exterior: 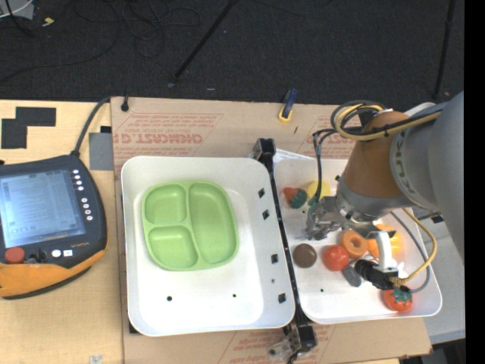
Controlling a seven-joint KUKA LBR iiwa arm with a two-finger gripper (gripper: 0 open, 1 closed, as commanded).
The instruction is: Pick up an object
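My gripper hangs low over the middle of the right bin, at the end of the grey arm with the orange band. Around it lie small toy foods. A red and green piece and a yellow piece lie just behind it. A brown round piece and a red tomato lie in front, and an orange ring lies to its right. Nothing shows in the gripper.
The left bin holds a green divided plate. Another red tomato with a green top sits in the right bin's front right corner. A black divider runs between the bins. A teach pendant lies at the far left.
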